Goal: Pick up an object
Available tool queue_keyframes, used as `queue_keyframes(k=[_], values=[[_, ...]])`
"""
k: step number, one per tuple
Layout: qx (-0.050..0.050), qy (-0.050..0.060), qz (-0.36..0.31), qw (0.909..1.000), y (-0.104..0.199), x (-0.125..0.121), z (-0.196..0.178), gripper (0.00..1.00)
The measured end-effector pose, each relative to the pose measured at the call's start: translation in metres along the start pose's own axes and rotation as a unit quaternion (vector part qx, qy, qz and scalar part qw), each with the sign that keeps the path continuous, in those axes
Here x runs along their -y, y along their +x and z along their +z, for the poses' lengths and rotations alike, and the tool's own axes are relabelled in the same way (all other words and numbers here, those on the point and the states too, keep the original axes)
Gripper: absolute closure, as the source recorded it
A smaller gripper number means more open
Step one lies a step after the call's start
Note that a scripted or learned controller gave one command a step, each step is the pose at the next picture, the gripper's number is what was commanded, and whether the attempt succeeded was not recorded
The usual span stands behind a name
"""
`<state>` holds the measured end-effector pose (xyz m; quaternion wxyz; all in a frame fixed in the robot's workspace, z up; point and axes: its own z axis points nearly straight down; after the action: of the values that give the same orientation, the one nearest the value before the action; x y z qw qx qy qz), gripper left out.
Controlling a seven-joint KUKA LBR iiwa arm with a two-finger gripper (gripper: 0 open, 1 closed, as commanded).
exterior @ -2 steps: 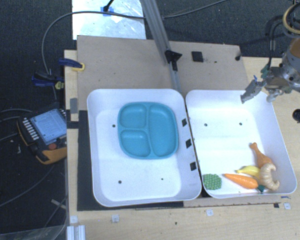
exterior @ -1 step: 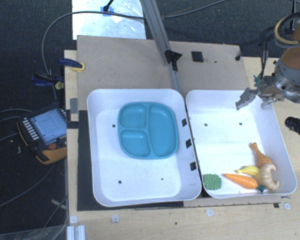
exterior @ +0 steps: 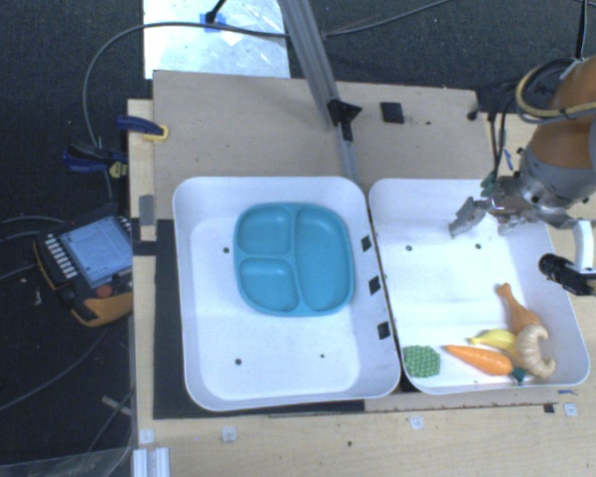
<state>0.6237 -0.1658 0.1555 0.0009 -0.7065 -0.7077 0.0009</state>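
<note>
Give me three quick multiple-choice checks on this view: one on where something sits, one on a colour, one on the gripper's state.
1. Where is the divided plate?
A. in the left bin
B. in the right bin
C. on the bench outside both bins

2. What colour is the divided plate?
A. red
B. blue
C. yellow

3. What does the gripper hold?
A. the carrot
B. the green piece
C. nothing visible between its fingers

Answers:
1. A: the divided plate lies flat in the left bin.
2. B: its whole surface is light blue.
3. C: the gripper hangs over the upper part of the right bin, apart from the carrot and the green piece at the lower edge.
</note>
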Motion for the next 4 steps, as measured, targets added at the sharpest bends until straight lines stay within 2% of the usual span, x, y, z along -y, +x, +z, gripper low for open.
queue_keyframes(k=[1,2,3,4], values=[[0.0,-0.001,0.0,1.0,0.001,0.002,0.042,0.0],[0.001,-0.004,0.0,1.0,0.001,0.001,0.028,1.0],[0.001,-0.005,0.001,1.0,-0.008,0.003,-0.024,1.0],[0.001,-0.006,-0.002,1.0,-0.002,0.004,-0.087,1.0]])
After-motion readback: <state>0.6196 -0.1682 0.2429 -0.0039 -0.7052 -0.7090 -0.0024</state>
